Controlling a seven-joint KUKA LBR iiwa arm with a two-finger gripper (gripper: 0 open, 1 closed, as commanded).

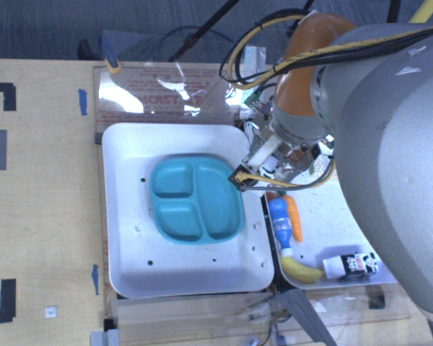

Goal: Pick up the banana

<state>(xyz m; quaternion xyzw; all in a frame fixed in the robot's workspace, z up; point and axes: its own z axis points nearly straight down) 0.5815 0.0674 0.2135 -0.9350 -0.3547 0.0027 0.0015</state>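
right-hand bin (333,218) holds banana (301,268) beside bottle (350,264).

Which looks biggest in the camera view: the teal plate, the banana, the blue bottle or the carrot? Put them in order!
1. Teal divided plastic plate, by far the largest.
2. Blue plastic bottle with a white cap and yellow banana: too alike to rank.
3. Thin orange carrot, the smallest.
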